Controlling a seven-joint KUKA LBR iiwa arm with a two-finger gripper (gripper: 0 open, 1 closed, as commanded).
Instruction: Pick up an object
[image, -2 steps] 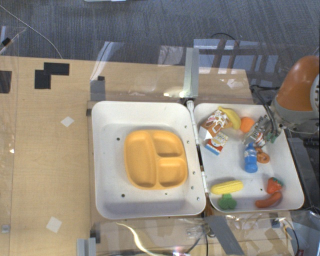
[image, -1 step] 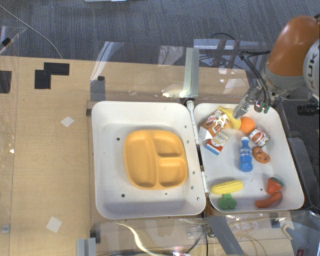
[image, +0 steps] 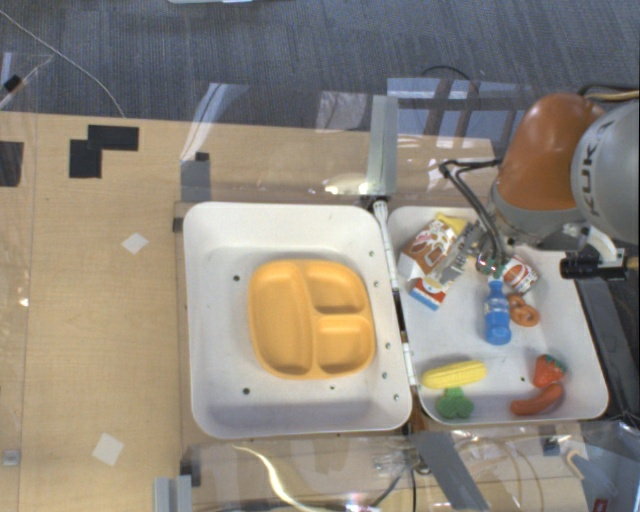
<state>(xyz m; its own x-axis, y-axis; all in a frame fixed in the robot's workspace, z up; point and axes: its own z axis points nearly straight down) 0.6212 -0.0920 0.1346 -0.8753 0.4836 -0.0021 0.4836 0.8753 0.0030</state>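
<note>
Where arm curves, grey casing, partial letters "KU"

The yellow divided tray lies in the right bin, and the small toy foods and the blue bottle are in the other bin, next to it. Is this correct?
Not quite. The yellow divided tray lies in the left bin, not the right one. The camera view shows it there alone, while the small toy foods, such as the corn, and the blue bottle are in the right bin.
</note>
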